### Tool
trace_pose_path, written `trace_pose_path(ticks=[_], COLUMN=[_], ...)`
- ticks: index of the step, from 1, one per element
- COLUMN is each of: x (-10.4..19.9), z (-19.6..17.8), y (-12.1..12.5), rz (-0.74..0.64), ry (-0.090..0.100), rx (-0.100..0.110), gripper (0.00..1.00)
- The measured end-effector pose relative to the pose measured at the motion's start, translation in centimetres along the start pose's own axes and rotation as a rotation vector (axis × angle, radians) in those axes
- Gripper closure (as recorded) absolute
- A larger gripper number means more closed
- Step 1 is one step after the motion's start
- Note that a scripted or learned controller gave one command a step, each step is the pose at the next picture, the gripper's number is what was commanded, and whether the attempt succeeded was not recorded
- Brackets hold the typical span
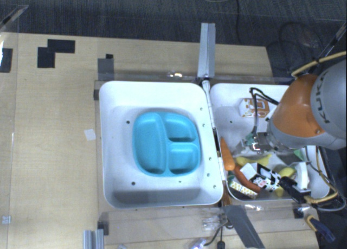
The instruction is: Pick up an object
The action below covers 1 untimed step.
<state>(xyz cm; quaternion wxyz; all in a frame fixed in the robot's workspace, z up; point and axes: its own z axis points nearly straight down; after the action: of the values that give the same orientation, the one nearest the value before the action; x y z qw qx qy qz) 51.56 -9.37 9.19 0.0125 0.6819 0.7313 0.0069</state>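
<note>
camera view: tool (260,146) prob. just above carrot (227,155), right bin (227,99).

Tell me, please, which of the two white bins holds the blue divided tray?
The left bin holds the blue divided tray, lying alone at its middle. The right bin instead holds a jumble of small items, with the arm reaching over it.
</note>
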Motion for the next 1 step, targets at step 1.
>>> trace_pose_path(ticks=[1], x=[-3.1], z=[0.45], y=[6.65], rz=[-0.296], ry=[0.008], rx=[0.011], gripper=[0.0])
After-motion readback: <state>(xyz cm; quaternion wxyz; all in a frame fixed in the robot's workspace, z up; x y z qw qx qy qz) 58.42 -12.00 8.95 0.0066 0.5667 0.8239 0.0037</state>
